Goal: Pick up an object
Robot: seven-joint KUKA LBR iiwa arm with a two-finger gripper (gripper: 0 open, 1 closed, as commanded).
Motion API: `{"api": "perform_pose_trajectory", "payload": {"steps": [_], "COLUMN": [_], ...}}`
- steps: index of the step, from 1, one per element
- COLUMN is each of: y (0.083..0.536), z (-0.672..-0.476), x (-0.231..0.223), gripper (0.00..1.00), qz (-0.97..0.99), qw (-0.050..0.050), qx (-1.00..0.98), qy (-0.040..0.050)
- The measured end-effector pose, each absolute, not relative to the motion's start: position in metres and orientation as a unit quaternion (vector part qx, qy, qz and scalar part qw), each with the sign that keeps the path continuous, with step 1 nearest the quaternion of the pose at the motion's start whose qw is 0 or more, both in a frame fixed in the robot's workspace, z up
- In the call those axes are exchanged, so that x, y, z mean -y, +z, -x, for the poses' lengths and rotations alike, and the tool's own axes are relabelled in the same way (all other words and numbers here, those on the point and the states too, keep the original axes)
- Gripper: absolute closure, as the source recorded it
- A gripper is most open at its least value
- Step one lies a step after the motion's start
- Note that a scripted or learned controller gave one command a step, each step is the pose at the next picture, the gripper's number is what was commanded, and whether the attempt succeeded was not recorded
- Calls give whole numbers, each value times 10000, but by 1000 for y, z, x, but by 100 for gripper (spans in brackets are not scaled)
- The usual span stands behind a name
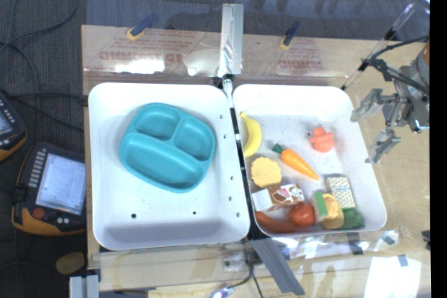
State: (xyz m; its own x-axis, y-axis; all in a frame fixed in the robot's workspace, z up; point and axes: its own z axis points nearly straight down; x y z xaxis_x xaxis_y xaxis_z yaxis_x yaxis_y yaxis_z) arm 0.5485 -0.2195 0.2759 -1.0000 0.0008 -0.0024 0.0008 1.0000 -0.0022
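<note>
**Crowded corner, pincer off to the side**

Choosing a target is where this could go wrong. Taking the right bin [349, 108] as the landmark, most of its toys are packed into its near half: a yellow round piece [265, 172], a small printed carton [283, 195], a tomato [302, 214], a sausage [274, 222], a cracker-patterned block [340, 190] and a yellow-and-green piece [334, 211] lie touching or just beside one another. A descent into that cluster would likely land the fingers on two things at once, or nudge one aside and close on nothing. The banana [250, 135] lies along the bin's left wall, so one finger may strike the wall before it can get round the fruit. The carrot [299, 162], near the bin's middle, and the pink piece [322, 139], toward its far right, stand more apart and look like the safer picks.

The pincer [388, 123] hangs outside the right bin, just beyond its right wall and above the worktop [98, 45]. Its fingers appear spread, with a gap between them and nothing in it; they touch no toy. A further risk, in my judgement, is the bin's right rim, which the fingers must clear on the way in.

Left of the right bin, the other bin [98, 171] carries a blue divided plate [167, 145].
</note>
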Motion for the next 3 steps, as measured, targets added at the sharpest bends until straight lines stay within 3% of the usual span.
{"api": "perform_pose_trajectory", "payload": {"steps": [1, 2, 3], "y": [90, 90, 102], "z": [-612, -621, -623], "x": [164, 153, 152], "gripper": [0, 0, 100], "qz": [-106, -637, -622], "qw": [72, 62, 93], "qx": [-9999, -9979, -9980], "qy": [-23, -18, -34]}}
